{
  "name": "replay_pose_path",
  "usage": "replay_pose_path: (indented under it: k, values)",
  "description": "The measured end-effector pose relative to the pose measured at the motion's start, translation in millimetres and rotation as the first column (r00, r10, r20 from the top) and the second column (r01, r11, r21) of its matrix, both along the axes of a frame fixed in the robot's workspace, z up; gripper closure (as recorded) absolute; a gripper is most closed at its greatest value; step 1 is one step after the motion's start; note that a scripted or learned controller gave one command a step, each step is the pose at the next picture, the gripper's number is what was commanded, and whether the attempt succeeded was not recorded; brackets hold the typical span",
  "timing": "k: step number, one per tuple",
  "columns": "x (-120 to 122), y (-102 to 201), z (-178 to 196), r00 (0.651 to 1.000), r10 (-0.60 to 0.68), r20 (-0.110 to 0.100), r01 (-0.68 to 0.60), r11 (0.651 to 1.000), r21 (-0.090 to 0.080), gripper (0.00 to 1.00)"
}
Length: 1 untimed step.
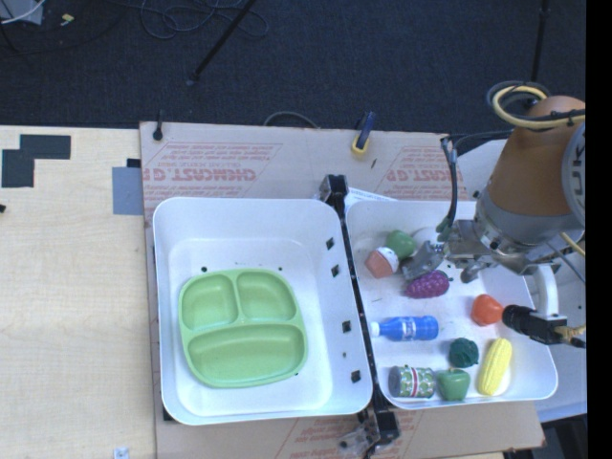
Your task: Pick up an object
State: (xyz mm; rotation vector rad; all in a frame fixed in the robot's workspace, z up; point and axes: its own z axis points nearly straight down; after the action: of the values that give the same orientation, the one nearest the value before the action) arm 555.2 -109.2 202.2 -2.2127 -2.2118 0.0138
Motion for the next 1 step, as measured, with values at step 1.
replay_pose_path:
  k: [1]
  values:
    - [2.6,-0.4,5.4,1.000,0.001,0.011,-0.001,1.000,-0.002,0.00]
